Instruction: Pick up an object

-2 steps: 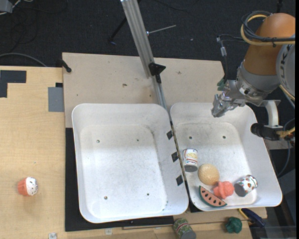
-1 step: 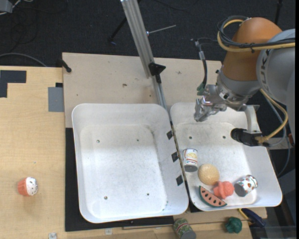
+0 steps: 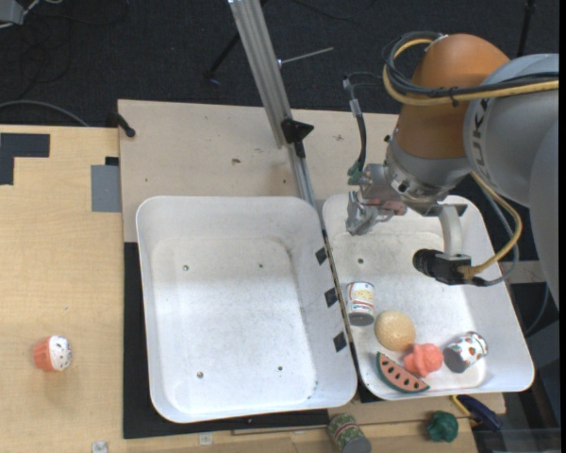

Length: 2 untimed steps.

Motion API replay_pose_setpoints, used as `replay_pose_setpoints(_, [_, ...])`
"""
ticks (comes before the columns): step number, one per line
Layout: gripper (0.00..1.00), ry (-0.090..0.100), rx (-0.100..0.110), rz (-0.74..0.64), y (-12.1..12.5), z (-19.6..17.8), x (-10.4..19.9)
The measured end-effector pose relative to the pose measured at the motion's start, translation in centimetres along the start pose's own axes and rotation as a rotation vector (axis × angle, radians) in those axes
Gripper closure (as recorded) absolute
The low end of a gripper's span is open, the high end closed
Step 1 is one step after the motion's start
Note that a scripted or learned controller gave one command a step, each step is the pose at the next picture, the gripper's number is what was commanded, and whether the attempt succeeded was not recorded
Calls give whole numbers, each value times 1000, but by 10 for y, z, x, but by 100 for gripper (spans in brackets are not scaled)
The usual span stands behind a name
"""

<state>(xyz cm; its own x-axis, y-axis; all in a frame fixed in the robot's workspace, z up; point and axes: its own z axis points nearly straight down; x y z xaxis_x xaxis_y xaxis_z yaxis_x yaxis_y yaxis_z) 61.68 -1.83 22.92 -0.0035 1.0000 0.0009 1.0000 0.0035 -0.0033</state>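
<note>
Nearest the lens, a green ball and a small can sit on the pale wooden table — dark floor beyond. Inside the right bin lie a watermelon slice and a tan ball. Over that bin's far end hangs the gripper — how wide it stands is too blurred to tell.

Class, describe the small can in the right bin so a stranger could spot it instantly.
Find the right bin. Along its left wall, near the divider, stands the small can. Unlike the round tan ball beside it, it is a cylinder with a printed label.
</note>
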Motion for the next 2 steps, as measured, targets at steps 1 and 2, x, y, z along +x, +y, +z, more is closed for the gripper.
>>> replay_pose_setpoints(1, [100, 1, 2, -1, -14, 11, 52])
replay_pose_setpoints(2, [100, 1, -1, -1, -18, 1, 105])
